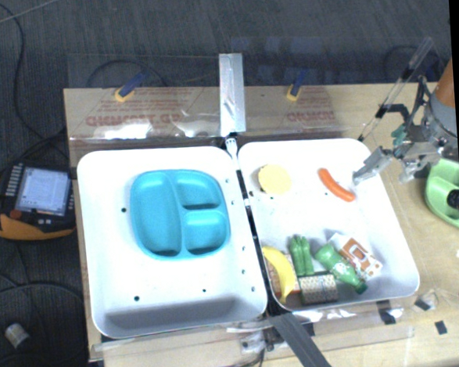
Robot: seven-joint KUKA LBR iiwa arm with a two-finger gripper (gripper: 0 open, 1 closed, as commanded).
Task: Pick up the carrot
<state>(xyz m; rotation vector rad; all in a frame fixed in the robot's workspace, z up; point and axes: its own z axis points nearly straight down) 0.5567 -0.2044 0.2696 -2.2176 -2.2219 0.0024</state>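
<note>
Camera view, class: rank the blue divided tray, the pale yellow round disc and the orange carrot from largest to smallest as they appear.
1. Blue divided plastic tray, by far the largest, in the left white bin.
2. Pale yellow round disc.
3. Orange carrot.
Disc and carrot are close: the carrot is longer but thinner, so that ranking is unsure.

Both bins [175,300] are viewed from one fixed camera above the bench [365,99], angled downward, at moderate range.

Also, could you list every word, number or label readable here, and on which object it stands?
None can be read.
Red print on the plastic sheet behind the bins: too blurred.
Screen of the handheld device left of the bench: too small.
Orange-and-white packet in the right bin: too small.
</note>
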